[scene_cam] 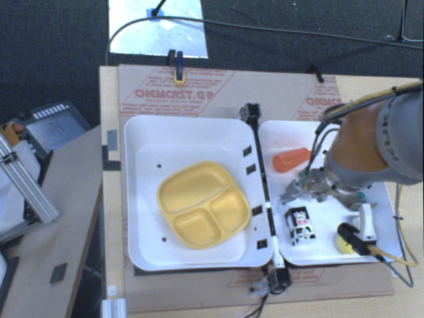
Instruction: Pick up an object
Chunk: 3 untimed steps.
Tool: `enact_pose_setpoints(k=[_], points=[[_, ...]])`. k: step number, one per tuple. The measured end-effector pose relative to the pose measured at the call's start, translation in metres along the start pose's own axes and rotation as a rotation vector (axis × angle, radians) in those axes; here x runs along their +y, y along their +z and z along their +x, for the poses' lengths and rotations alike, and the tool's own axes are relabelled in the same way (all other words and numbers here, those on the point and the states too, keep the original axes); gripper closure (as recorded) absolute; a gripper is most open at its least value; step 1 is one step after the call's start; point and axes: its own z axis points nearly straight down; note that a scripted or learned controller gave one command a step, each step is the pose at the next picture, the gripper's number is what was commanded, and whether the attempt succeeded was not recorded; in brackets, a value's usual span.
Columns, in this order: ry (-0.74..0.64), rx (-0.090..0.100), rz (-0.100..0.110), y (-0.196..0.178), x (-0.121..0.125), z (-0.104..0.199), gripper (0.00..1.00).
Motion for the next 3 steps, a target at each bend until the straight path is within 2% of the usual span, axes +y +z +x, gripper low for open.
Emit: enact_pose_setpoints(k=[1, 3], points=[[0.000, -0.001, -0.005, -0.013, 0.002, -0.001, 1.00], [-0.003, -0.002, -0.010, -0.122, 0.002, -0.008, 1.00]])
